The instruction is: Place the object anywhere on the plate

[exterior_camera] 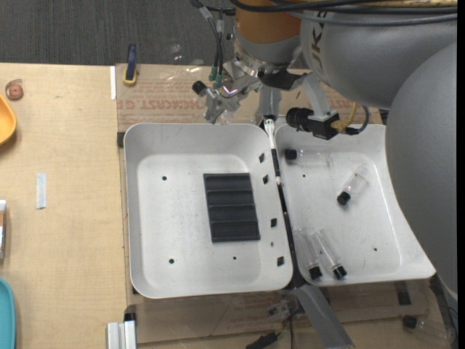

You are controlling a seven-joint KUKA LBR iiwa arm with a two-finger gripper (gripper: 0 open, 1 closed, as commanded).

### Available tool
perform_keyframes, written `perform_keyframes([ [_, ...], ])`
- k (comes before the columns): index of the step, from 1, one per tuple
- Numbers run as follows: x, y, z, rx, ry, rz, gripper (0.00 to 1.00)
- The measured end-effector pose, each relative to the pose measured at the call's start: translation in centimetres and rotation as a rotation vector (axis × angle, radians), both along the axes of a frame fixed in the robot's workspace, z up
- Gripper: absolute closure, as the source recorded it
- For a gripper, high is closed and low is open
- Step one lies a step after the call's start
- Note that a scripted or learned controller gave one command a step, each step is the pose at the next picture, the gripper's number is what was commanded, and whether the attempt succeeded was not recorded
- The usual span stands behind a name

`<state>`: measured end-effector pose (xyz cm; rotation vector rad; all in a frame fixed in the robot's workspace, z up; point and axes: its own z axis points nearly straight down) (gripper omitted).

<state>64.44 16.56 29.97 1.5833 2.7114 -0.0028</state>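
Arm (378, 42) cut off by top and right edges, hiding right bin's (378, 217) far corner just beside gripper (218, 107). Gripper fingers too small and cluttered to tell apart. Far left of gripper, orange dish (6, 122) cut off.

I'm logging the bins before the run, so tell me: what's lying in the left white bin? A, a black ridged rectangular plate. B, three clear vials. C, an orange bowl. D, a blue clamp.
A: the black ridged plate lies flat near the middle of the left bin, while the clear vials with black caps lie in the right bin.
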Motion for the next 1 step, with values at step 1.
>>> perform_keyframes([
  [1, 1.51, 3.14, 2.38, 0.001, -0.001, 0.472, 1.0],
])
